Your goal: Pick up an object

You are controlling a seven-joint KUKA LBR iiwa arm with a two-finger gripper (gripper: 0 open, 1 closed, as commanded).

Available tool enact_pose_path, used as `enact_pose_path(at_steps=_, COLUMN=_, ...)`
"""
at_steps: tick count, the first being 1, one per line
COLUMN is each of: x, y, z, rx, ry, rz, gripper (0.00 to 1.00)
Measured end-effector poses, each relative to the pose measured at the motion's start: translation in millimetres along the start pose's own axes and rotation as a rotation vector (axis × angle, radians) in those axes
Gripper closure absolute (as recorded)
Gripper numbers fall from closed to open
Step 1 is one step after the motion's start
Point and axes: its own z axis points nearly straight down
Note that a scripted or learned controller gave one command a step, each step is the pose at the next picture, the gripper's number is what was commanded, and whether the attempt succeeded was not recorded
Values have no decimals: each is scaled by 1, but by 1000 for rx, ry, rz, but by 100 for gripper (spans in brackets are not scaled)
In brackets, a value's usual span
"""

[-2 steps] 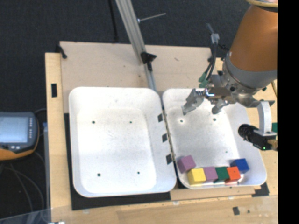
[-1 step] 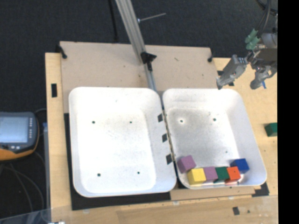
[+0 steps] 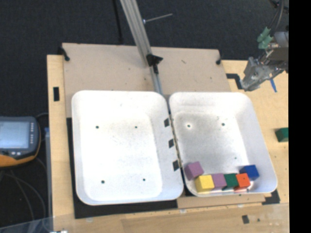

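A: Bins first, L to R — left bin (image 3: 121, 144) is bare white w/ dark specks. Right bin (image 3: 218, 125)?

B: Blocks bunched along its near edge: purple block (image 3: 194, 169), yellow block (image 3: 204, 182), a second purple one, green block (image 3: 230, 180), orange block (image 3: 242, 181), blue block (image 3: 249, 171).

A: Gripper (image 3: 252, 79)?

B: Far right, beyond the right bin's back corner, well apart from the blocks — can't tell if it's released or clenched; nothing seen between its tips.

We see dark carpet floor (image 3: 204, 13) across top of frame, light wooden bench (image 3: 56, 130) below, brown board (image 3: 112, 67) atop it, handheld screen device (image 3: 17, 140) at left edge.
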Motion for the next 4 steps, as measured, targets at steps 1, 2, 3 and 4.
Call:
enact_pose_path(at_steps=1, x=-63, y=3, z=136, rx=14, ry=1, rz=20, gripper=100)
enact_pose_path(at_steps=2, x=7, y=-4, z=210, rx=15, ry=4, rz=8, gripper=100)
enact_pose_path(at_steps=3, x=4, y=-3, z=206, rx=7, ry=2, rz=16, gripper=0)
enact_pose_path(at_steps=4, x=-65, y=37, z=63, rx=-2, ry=-1, rz=18, gripper=0)
